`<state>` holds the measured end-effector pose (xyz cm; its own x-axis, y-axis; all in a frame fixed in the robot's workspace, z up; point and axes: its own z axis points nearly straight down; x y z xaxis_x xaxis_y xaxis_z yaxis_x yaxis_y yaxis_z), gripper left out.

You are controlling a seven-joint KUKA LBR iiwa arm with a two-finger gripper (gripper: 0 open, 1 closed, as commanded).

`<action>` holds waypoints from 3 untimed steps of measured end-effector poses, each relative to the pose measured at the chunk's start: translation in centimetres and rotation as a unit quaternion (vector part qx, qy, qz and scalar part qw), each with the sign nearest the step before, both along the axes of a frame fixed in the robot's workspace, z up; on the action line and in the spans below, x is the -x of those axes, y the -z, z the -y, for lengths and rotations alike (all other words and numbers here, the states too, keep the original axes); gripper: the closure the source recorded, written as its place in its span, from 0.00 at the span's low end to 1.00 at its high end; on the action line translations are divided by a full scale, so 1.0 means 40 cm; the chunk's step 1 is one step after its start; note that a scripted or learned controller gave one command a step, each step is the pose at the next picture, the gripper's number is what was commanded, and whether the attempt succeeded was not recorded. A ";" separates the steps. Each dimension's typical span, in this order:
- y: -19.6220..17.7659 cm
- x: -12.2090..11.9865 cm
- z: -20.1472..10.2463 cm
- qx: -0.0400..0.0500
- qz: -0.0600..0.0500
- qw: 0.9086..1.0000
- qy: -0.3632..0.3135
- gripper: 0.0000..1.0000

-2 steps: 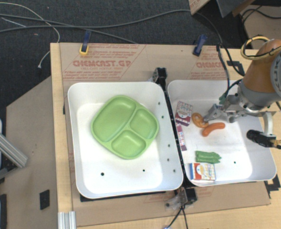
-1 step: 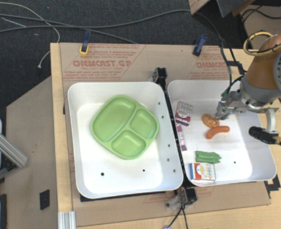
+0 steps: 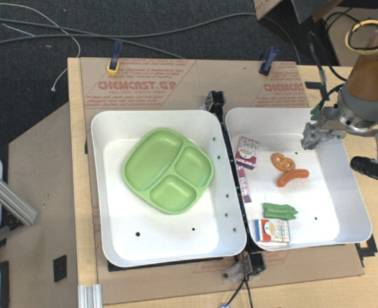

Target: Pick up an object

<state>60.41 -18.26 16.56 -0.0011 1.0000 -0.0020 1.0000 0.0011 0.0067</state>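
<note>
The arm (image 3: 367,76) is reaching in from the right, its pincer (image 3: 312,137) hanging over the upper part of the right bin (image 3: 352,191). From this slanted angle I cannot tell how the pincer is set. Below and left of it, a pretzel (image 3: 280,162) is lying just beside an orange sausage (image 3: 292,176). A small packet (image 3: 246,153) is sitting near the bin's left wall, while a green pod (image 3: 280,210) and a small box (image 3: 271,231) are resting near the front edge. The left bin (image 3: 111,236) is holding a green divided plate (image 3: 168,170). Both bins are sitting on the tabletop (image 3: 144,82).
</note>
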 end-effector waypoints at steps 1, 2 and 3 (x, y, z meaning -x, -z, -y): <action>-0.110 -0.001 -0.003 0.000 -0.001 1.000 0.000 1.00; -0.189 -0.004 -0.003 0.000 -0.001 1.000 0.000 1.00; -0.171 0.051 -0.148 -0.003 -0.005 1.000 -0.002 1.00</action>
<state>58.36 -12.35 23.41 -0.0052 1.0000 0.0036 1.0000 0.0052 -0.0033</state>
